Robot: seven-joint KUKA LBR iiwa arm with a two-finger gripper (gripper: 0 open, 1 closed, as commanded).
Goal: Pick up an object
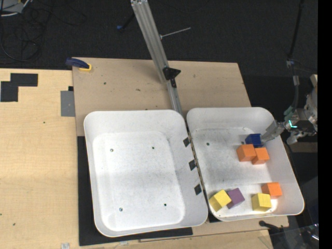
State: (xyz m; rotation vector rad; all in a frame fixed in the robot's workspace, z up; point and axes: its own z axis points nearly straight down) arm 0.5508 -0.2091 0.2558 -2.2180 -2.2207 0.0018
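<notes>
You've got the gripper (273, 131) at the right bin's (228, 119) far right edge, tip just beside the blue block (253, 138); can't tell how it's set. Two orange blocks (252, 153) touch just below the blue one

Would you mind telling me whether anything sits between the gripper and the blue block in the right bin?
Nothing visible does. The gripper hangs at the blue block's right side with no object between them. Two orange blocks crowd it from the front.
</notes>
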